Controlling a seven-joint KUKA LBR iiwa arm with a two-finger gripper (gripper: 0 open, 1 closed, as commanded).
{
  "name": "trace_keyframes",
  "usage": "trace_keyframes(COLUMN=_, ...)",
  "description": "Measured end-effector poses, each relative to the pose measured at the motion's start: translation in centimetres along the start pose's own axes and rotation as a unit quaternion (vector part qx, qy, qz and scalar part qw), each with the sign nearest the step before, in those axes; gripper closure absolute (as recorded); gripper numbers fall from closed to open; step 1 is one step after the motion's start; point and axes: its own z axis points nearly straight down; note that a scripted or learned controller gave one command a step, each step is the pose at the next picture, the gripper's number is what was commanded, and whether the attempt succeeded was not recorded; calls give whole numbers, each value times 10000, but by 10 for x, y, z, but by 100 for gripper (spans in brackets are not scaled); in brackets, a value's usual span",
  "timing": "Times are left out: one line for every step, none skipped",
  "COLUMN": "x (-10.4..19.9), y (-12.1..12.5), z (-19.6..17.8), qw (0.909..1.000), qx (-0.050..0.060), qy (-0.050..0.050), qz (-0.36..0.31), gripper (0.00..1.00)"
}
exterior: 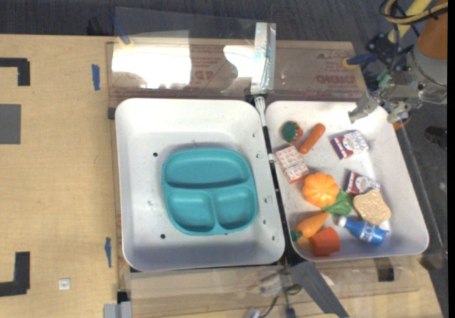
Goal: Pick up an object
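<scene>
White bins: two shallow plastic bins sit side by side on the bench; the left bin [135, 167] carries a teal moulded tray with three compartments [209, 190], the right bin [409, 195] carries the toy food.
Gripper: the grey two-finger gripper [387, 105] hangs over the far right corner of the right bin; its opening cannot be made out, and nothing shows in it.
Progress: judged from this, nothing is lifted yet; choosing, descending, closing and raising all remain.
Nearest candidate: a small maroon-and-white snack packet [350, 143] lies flat toward the far right corner, just below the gripper and apart from its neighbours.
Other candidates: an orange toy carrot [311, 137] touches a green round piece [290, 131] near the far left corner; a round orange pumpkin [319, 189] sits mid-bin; a blue-and-white bottle [362, 230] lies by the near edge.
Look of the packet: flat, printed, slightly tilted.
</scene>
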Motion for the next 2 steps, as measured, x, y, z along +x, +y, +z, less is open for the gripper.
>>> trace_keyframes(x=44, y=-11, z=110, qw=9946, qx=-75, qy=-20, qz=-1036, gripper=0)
trace_keyframes(x=69, y=-48, z=113, qw=9880, qx=-150, qy=-73, qz=-1535, gripper=0)
